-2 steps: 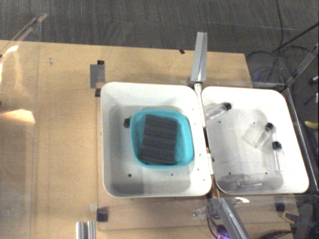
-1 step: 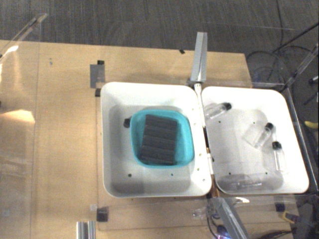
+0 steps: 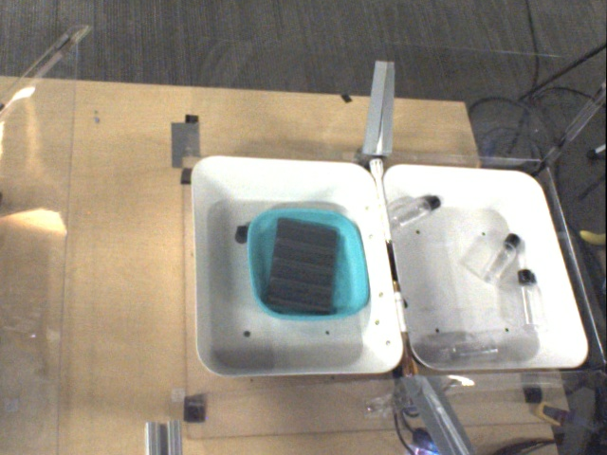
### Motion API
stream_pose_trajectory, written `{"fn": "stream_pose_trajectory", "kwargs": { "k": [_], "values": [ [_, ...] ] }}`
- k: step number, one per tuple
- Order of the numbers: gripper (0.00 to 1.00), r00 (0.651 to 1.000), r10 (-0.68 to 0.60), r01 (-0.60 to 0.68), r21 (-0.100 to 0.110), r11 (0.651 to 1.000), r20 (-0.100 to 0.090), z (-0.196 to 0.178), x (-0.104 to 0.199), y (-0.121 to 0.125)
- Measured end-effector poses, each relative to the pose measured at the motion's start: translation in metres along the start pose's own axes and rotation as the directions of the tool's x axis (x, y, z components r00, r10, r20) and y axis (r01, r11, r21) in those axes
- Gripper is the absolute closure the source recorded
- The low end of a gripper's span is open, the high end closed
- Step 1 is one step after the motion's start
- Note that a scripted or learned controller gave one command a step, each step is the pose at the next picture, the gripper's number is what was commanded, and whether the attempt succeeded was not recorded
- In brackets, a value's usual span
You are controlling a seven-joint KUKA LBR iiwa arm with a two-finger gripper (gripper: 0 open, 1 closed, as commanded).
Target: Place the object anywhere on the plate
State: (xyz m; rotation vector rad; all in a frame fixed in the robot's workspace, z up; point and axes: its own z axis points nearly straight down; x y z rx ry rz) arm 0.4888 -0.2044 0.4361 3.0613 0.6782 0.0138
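Plate (image 3: 353, 254) holds a dark ridged block (image 3: 303, 265); clear vials (image 3: 498, 256) lie at three o'clock, easy to miss. Fingers' state I cannot tell.

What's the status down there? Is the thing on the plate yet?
Dark ridged block flat on teal plate, left bin. Clear vials loose in right bin. Nothing blocking plate.

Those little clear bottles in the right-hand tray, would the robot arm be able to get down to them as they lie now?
Probably yes. The clear vials lie loose and spread apart on the floor of the right bin, with nothing over them. The low walls leave the way open from above.
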Motion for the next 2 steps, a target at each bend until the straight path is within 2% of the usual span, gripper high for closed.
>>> {"fn": "stream_pose_trajectory", "kwargs": {
  "k": [2],
  "values": [
    [0.0, 0.974, 0.226, -0.226, -0.001, 0.974, 0.0, -0.0001, -0.0009, 0.001]
  ]
}}
